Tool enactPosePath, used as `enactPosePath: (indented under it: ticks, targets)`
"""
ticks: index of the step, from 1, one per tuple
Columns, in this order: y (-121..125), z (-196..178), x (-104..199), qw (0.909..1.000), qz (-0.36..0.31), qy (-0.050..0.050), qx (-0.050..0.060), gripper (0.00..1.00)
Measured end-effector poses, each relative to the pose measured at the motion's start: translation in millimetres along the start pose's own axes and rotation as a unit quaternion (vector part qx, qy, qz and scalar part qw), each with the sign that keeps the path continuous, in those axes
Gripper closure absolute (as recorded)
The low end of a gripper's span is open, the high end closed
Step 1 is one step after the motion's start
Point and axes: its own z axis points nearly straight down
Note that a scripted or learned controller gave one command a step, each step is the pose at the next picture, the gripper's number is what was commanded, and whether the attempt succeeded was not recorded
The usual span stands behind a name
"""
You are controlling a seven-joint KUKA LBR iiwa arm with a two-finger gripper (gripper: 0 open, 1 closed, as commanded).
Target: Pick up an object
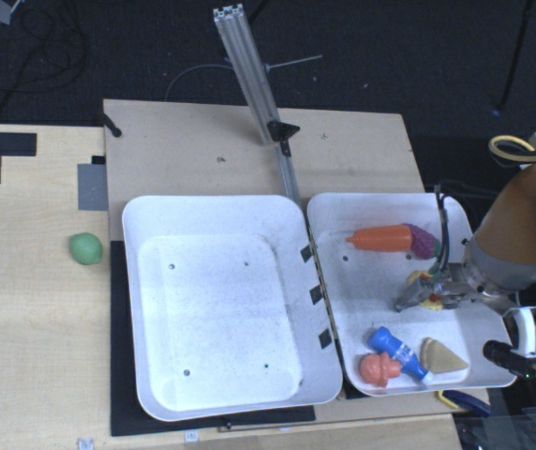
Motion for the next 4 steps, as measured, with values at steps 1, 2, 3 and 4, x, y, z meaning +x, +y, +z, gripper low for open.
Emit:
enactPosePath:
  ticks: [1,2,3,4]
  targets:
    - [0.2,-10.8,-0.6,1.0000,0.001,0.000,-0.001,1.00]
    - [2.4,-58.3,-10.7,1.0000,0.001,0.000,-0.001,1.00]
    - [1.9,-100.7,-7.8,1.0000,0.000,0.000,-0.001,1.00]
    - [2.7,-152.9,-8.4,1.0000,0.000,0.000,-0.001,1.00]
